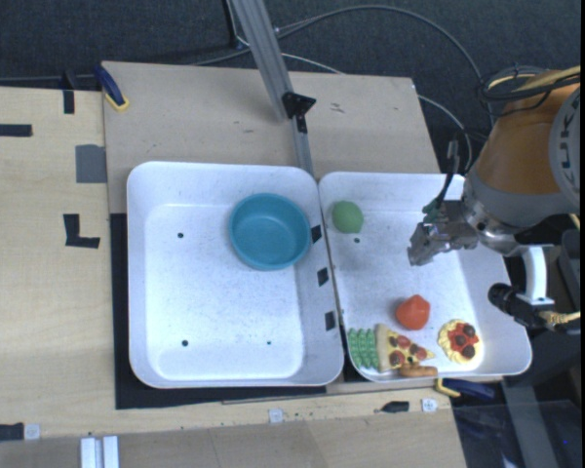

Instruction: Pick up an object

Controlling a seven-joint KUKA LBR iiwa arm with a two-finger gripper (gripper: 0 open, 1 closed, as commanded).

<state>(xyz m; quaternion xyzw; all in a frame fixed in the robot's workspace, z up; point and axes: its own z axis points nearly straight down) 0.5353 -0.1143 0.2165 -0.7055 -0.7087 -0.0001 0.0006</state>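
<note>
A red tomato-like ball is seen in the right bin, toward its near edge, just below the tool, which is poised above the bin's middle; no other object is found closer. Whether the tool is clenched or released cannot be told. A green ball is placed near the far-left corner. No readable writing is found on the objects.

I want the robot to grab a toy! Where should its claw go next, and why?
Probably down and slightly toward the camera, to the red tomato. The gripper hangs above bare floor of the right bin with nothing between its fingers, and the tomato lies closest.
</note>
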